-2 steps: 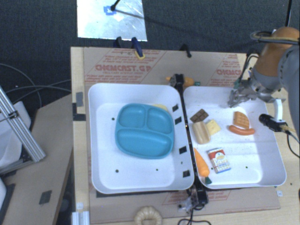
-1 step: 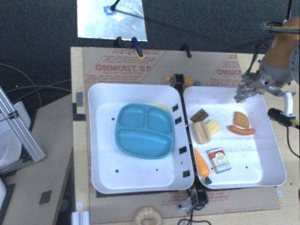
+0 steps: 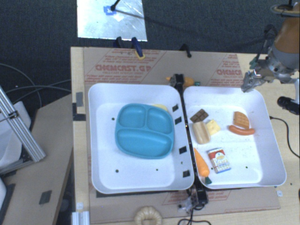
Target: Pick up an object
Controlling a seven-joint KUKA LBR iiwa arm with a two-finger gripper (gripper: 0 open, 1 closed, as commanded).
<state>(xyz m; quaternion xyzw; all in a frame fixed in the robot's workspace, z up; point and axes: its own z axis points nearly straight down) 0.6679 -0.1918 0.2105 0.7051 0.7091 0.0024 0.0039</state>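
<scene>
1. Camera view: the gripper (image 3: 248, 82) hangs over the far right corner of the right bin (image 3: 272, 146), with nothing seen between its jaws; whether they stand wide or narrow I cannot tell.
2. No object is picked yet. All the loose candidates lie in the right bin, near and to the left of the gripper.
3. The toy sausage (image 3: 242, 131) lies nearest the gripper, just beside a waffle-like piece (image 3: 241, 119). It looks light, stiff and smooth, so it may roll or slip; I would take it across its narrow middle.
4. The small printed carton (image 3: 219, 160) lies in the near part of the bin. Its flat sides probably give the surest hold, taken across its short width.
5. The toy carrot (image 3: 201, 162) lies against the bin's left wall, which likely leaves little room for a jaw on that side.
6. A bread-roll piece (image 3: 201, 132), a pale yellow cheese-like block (image 3: 213, 126) and a brown chocolate-like bar (image 3: 198, 115) lie close together, so a grasp there risks catching two.
7. The left bin (image 3: 105, 172) holds a blue divided plate (image 3: 145, 130), with a small yellow thing (image 3: 161, 107) showing at its far edge. The plate is wide and flat, a poor fit for the jaws.
8. Both bins rest on a cardboard sheet (image 3: 154, 64) on the tabletop.
</scene>
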